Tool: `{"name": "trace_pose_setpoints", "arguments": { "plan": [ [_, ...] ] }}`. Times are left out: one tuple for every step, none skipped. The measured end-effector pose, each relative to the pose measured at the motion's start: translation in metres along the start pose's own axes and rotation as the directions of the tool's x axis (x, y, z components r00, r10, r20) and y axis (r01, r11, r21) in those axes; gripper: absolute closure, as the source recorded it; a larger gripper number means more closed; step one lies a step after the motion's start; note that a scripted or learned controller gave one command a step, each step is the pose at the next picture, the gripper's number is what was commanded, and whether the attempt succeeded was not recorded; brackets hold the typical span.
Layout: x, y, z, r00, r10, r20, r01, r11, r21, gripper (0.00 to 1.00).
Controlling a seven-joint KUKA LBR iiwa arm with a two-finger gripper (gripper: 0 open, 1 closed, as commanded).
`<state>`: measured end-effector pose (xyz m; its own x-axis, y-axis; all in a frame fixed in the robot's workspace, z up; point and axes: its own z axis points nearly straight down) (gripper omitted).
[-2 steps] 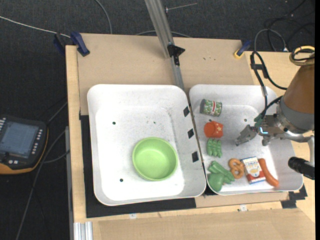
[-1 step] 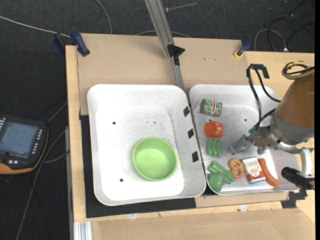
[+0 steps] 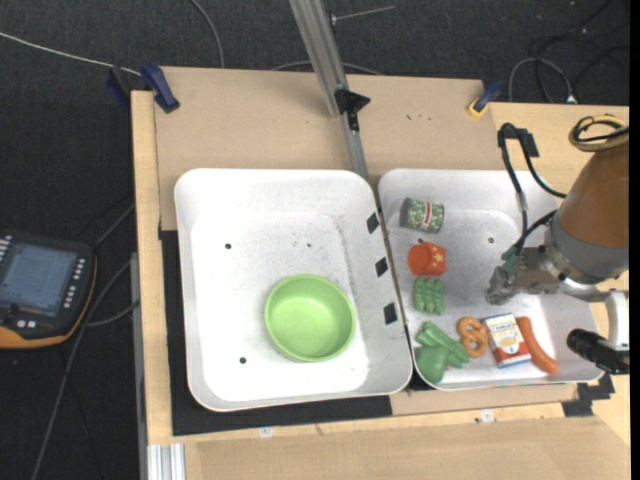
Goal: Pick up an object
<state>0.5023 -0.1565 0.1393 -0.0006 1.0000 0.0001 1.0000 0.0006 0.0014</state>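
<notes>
The right bin [image 3: 470, 183] holds several small toys. A green-labelled can [image 3: 422, 214] lies near its far left, with a red toy [image 3: 428, 259] below it and a green ridged piece [image 3: 428, 294] below that. Along the near wall lie a green leafy toy [image 3: 437, 350], an orange pretzel [image 3: 472, 334], a small white and red box [image 3: 506, 340] and an orange carrot [image 3: 539, 351]. My gripper [image 3: 503, 284] hangs low over the right half of this bin, just above the box and right of the red toy. Nothing shows in its grasp.
A green bowl [image 3: 310, 316] sits in the left bin [image 3: 215, 218]. A metal pole [image 3: 320, 38] slants in from the top to the gap between the bins. Black clips [image 3: 381, 266] line the shared wall. Cables [image 3: 520, 163] trail near my wrist.
</notes>
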Motion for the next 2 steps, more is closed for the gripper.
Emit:
{"name": "trace_pose_setpoints", "arguments": {
  "plan": [
    [-0.009,-0.004,-0.052,1.0,0.001,0.001,-0.001,1.0,-0.002,1.0],
    [-0.009,-0.003,-0.092,1.0,0.0,0.001,0.0,1.0,-0.002,1.0]
  ]
}}
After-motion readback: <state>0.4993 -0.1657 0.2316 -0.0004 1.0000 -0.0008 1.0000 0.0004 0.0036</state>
